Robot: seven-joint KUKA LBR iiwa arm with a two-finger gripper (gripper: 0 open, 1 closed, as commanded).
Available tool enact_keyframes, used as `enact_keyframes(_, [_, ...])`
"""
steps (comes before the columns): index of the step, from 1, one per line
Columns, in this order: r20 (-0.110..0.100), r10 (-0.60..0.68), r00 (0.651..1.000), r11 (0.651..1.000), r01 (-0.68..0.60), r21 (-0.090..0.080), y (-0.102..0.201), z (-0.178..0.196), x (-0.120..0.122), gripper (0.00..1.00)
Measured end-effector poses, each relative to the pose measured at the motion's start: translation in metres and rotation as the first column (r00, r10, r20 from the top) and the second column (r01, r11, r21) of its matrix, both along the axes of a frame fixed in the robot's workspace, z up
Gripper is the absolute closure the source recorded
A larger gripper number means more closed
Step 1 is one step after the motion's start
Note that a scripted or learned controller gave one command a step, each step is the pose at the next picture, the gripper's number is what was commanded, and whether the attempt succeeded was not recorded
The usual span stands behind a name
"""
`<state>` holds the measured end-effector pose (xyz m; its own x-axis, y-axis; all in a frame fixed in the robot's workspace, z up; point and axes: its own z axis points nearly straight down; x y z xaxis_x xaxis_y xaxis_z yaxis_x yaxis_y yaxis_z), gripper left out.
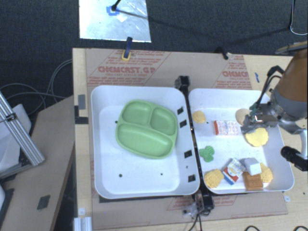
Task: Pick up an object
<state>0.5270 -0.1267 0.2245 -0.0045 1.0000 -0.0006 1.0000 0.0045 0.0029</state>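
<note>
2 white bins point(103, 143) sit side by side, and the end effector point(251, 124) hangs by a yellow toy cookie point(257, 137); I cannot tell its grip.

This is a robotics lab or test cell, not a home or kitchen. The surface point(159, 64) is a sheet of board still wearing its printed protective paper, set up over dark carpet point(38, 28). Two shallow white bins point(103, 129) sit side by side on it, joined by black clips point(186, 124). An aluminium extrusion frame point(19, 131) stands at the left, with loose grey cables point(57, 76) trailing across the floor. A reflective metal plate point(114, 13) with a blue marker lies beyond the surface. The grey industrial arm point(291, 93) reaches in at the right, and the food in the bins is toy plastic point(238, 170).
</note>
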Motion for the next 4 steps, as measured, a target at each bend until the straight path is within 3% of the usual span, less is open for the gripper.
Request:
enact_keyframes(2, [-0.002, 0.006, 1.0, 1.0, -0.006, 0.003, 0.115, -0.012, -0.009, 1.0])
enact_keyframes(3, [0.0, 0.005, 1.0, 1.0, -0.005, 0.003, 0.159, 0.011, -0.02, 1.0])
enact_keyframes(4, [-0.004, -0.004, 1.0, 1.0, 0.004, 0.0, 0.152, -0.009, -0.016, 1.0])
